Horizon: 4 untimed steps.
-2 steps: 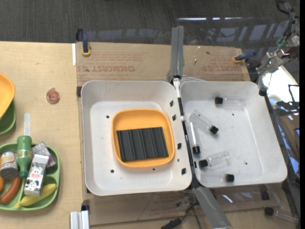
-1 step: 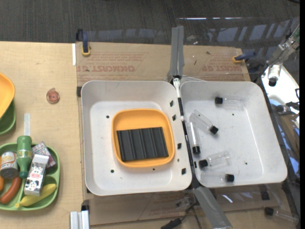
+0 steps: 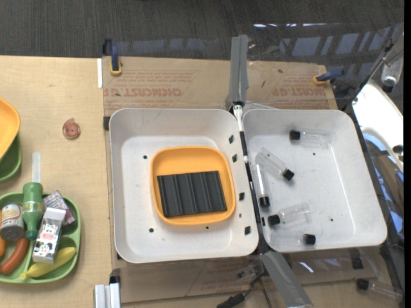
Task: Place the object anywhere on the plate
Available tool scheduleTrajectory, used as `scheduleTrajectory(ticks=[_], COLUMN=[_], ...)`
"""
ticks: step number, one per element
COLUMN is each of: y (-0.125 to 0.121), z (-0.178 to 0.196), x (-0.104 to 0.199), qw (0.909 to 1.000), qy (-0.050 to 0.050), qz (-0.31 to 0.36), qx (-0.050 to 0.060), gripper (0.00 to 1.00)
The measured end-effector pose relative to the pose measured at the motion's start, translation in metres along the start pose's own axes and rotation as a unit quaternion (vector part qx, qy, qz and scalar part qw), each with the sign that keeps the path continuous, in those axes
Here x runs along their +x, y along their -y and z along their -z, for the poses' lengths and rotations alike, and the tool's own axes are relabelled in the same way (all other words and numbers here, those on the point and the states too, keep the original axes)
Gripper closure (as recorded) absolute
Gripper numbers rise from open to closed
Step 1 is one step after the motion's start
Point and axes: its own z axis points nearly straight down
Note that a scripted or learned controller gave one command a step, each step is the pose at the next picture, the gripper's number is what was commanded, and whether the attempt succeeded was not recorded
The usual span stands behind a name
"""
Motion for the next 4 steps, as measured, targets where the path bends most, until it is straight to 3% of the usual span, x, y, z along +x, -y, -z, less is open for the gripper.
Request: scheduleTrajectory(ticks=[1,2,3,4], y=[0.0,0.0,0.013,0.011], z=[0.0,-0.089,-0.05,-0.083], x=[0.0,0.0,0.008,0.007], qw=[1.0,0.9903,0.9281,0.8583], qy=[0.0,-0.001,0.001,0.0], qz=[0.0,0.139,0.372,0.513], qx=[0.0,0.0,-0.002,-0.002], gripper=[0.0,0.0,0.0,0.0])
